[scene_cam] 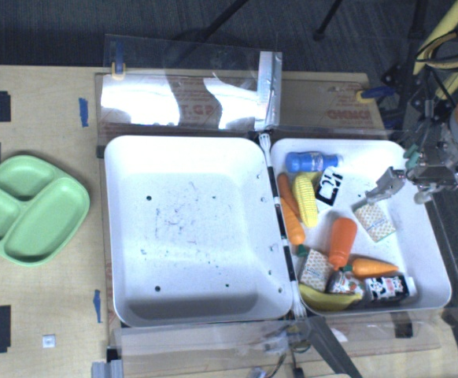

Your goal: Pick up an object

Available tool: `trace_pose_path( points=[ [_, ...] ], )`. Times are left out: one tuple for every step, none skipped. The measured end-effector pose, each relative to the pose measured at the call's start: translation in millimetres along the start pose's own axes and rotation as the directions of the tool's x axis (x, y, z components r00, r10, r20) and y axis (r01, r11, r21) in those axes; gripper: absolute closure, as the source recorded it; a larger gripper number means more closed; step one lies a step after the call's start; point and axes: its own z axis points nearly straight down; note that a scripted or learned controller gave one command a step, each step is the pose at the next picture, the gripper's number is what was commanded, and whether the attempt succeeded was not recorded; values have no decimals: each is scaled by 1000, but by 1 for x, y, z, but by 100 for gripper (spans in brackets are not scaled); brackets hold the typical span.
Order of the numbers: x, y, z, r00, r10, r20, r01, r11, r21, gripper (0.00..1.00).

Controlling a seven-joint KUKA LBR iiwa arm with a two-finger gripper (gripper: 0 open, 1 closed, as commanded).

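The right bin (430, 235) holds several objects. There is a blue bottle (312, 161), a yellow corn cob (305, 198), a black-and-white packet (329, 186), a long orange carrot (292, 217) and a stubby carrot (341, 241). A patterned sachet (376, 221) lies near the right wall, and a banana (327, 298) rests at the front. My gripper (403, 189) hangs over the bin's right side, just above and right of the sachet. Its fingers (384, 184) are spread, and nothing sits between them.
The left bin (134, 164) is bare white with faint scuffs. A green divided plate (28, 209) sits on the bench at far left. A clear plastic panel (190, 93) stands behind the bins. Another carrot (374, 268), a checkered packet (315, 268) and a dark bottle (386, 288) crowd the right bin's front.
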Motion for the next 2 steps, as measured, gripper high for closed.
trace_pose_path(
  points=[
    [-1,2,-8,1000,0,1,0,1000,0,100],
    [1,-22,10,978,-210,0,210,978,0,100]
  ],
)
